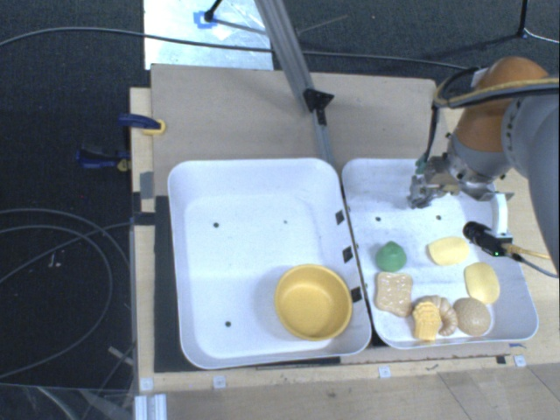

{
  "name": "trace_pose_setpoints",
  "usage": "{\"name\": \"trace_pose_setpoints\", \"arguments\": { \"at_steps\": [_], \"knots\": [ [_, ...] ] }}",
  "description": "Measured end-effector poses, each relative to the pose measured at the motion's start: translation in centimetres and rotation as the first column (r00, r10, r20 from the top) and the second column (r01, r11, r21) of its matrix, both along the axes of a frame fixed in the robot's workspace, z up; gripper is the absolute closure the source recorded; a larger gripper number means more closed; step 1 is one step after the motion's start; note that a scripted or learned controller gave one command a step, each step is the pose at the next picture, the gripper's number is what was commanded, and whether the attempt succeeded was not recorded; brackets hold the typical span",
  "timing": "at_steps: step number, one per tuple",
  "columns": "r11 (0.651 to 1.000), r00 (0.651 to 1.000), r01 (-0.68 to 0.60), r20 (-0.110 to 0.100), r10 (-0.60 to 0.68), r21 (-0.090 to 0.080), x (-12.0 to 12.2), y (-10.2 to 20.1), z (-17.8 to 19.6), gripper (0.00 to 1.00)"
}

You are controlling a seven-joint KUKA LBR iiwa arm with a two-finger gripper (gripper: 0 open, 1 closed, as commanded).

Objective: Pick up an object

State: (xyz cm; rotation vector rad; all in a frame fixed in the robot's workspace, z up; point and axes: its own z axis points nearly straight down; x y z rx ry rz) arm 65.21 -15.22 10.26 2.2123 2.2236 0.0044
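Six small food-like objects (437, 287) cluster in the right bin's (372, 178) lower half, ready for picking. The gripper (423, 191) hovers upper right above bare floor; its grip state cannot be told.

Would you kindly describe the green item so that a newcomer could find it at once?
Look in the right bin, the one the arm reaches into. Near its left wall, just above a tan cracker, sits a small green dome, the sole green piece among yellow and beige ones.
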Motion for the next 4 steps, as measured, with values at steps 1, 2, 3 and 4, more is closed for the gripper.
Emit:
{"name": "trace_pose_setpoints", "arguments": {
  "at_steps": [1,2,3,4],
  "knots": [
    [1.0,1.0,0.006,0.001,-0.006,0.0,-0.8,-0.4,5.6,1.0],
    [1.0,1.0,0.0,0.003,0.0,-0.001,-0.3,-0.3,12.1,1.0],
    [1.0,1.0,-0.002,0.003,0.002,0.0,-0.1,-0.3,17.2,1.0],
    [1.0,1.0,-0.005,-0.003,0.005,0.002,0.5,4.9,15.7,1.0]
  ]
}}
